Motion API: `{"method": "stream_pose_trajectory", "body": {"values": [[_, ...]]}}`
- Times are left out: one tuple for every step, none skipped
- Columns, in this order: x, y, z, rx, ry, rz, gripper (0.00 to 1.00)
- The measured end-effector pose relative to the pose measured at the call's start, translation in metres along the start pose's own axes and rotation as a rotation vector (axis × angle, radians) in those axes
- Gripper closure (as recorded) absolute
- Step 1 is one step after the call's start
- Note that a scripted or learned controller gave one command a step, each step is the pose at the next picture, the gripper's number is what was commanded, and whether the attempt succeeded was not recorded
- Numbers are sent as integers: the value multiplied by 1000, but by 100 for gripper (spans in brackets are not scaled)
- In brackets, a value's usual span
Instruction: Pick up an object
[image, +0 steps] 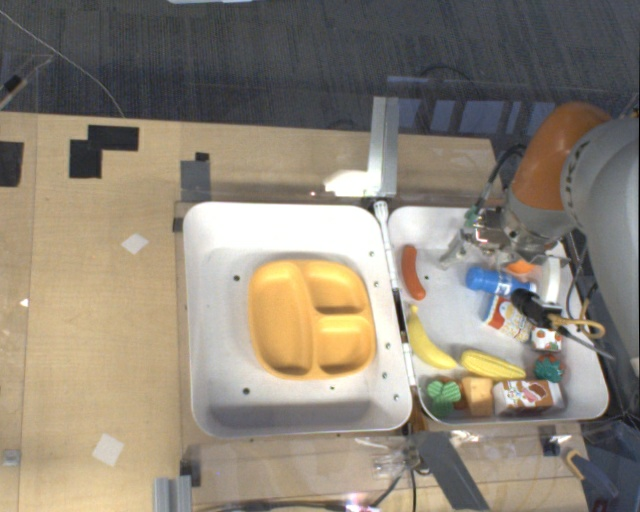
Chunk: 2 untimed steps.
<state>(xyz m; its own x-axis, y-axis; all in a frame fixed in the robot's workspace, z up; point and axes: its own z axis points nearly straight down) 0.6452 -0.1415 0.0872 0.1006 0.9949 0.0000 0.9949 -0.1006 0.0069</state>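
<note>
- A pale wooden worktop (90, 330) sits in front of dark carpet, with a few black patches near its far left corner.
- Two shallow white bins rest side by side on it. The left bin (215, 300) carries a yellow divided tray (308, 317) near its middle.
- The right bin (440, 300) is crowded with toy food: a red sausage (412, 273) close to the dividing wall, a yellow banana (430, 344) below it, a corn cob (490, 363) just beside the banana, a green broccoli piece (443, 392) in the near corner, and a small red-labelled carton (524, 397) along the near edge.
- A blue bottle (491, 280) lies on its side toward the far right of that bin, with a white and orange packet (508, 319) just below it.
- The grey arm with its orange band (560, 155) reaches in from the right, and the tool (488, 238) hangs low over the far part of the right bin, just above the blue bottle.
- Whether the tool is released or clenched I cannot tell; nothing shows plainly in its grasp.
</note>
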Motion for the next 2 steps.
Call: {"method": "stream_pose_trajectory", "body": {"values": [[1,4,-15,-11,-3,-6,100],[1,3,-15,-10,-3,-7,0]]}}
